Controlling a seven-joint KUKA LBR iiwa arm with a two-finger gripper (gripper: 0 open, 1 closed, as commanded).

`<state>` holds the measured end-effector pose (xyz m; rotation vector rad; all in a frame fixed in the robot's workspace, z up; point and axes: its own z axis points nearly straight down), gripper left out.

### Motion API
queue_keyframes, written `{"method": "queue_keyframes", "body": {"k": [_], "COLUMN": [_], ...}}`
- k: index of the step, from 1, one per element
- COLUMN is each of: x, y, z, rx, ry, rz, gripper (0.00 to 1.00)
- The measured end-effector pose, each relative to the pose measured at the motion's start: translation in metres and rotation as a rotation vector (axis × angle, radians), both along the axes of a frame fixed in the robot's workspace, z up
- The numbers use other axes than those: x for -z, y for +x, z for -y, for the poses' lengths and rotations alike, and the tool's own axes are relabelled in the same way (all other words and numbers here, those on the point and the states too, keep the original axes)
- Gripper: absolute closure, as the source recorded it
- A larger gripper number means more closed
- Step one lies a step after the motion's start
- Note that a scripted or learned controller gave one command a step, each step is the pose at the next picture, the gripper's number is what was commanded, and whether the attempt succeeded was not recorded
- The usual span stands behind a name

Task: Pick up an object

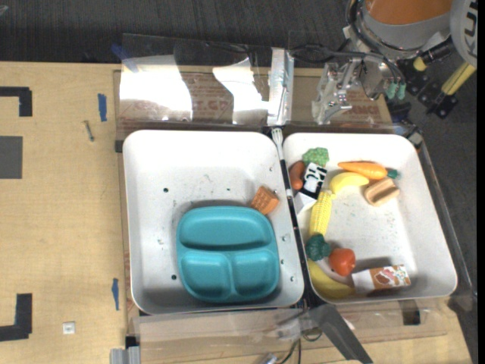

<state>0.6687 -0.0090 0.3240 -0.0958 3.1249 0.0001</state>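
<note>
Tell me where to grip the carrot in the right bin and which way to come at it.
Grip the carrot across its thick orange middle, coming straight down. It lies flat and roughly level across the right bin, with bare floor above it; fingers should straddle its narrow width, probably avoiding the banana and hot dog just below.

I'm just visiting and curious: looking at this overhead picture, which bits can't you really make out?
- Grey arm with orange band: cut off by the top edge.
- Metal two-finger gripper: too small and glinting to tell its finger position.
- Yellow banana-shaped toy: partly covered by the red tomato-like toy and small carton.
- Black-and-white item: too small to identify.
</note>
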Motion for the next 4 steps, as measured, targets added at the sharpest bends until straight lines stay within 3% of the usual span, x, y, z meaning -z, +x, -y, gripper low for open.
{"method": "queue_keyframes", "body": {"k": [4], "x": [-0.048], "y": [0.007], "z": [-0.002], "rx": [-0.003], "ry": [0.002], "rz": [0.043], "gripper": [1.00]}}
